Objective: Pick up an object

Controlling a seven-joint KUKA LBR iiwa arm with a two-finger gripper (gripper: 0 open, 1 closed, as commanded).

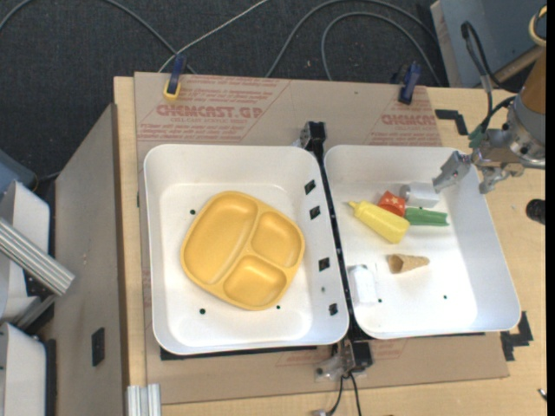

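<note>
The gripper [468, 170] hangs over the right bin's [486, 310] far edge, and I cannot tell its state. The yellow mustard bottle [380, 220] lies mid-bin, touching a red piece [392, 202] and a green one [427, 217] (crowded). A clean pick probably means descending centred across the bottle's body, clear of those neighbours.

**Around the bins**

A brown cardboard sheet [260, 102] printed with red lettering lies under both bins; two blue clamps — one at the left [174, 64], one at the right [408, 81] — grip its far edge; thin cables [130, 16] loop over the dark floor [69, 42] beyond; an aluminium rail [30, 251] slants in at the left edge — beside the bench.
</note>
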